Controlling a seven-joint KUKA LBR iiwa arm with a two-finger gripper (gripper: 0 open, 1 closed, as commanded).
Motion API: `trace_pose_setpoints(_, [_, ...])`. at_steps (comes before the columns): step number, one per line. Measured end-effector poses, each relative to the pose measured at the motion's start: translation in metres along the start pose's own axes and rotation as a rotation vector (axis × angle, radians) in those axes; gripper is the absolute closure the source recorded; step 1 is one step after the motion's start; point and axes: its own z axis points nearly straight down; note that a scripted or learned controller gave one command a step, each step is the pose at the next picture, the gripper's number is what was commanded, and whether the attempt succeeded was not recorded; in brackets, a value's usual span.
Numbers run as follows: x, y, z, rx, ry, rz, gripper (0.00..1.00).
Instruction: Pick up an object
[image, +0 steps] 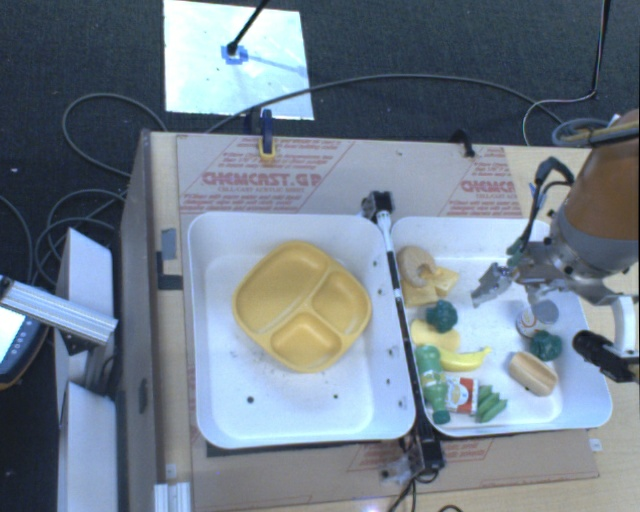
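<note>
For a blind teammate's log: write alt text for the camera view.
A grey and orange robot arm reaches in from the right, its tool hovering over the right bin, which holds toy foods including a banana and broccoli. The left bin holds a yellow divided plate.
</note>
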Motion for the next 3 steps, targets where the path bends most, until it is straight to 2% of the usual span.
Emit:
trace_pose_setpoints(1, [0.026,-0.009,0.146,0.000,0.000,0.001,0.00])
trace_pose_setpoints(2, [0.026,-0.009,0.136,-0.002,0.000,0.001,1.00])
trace_pose_setpoints(3, [-0.008,-0.029,0.082,-0.002,-0.001,0.003,1.00])
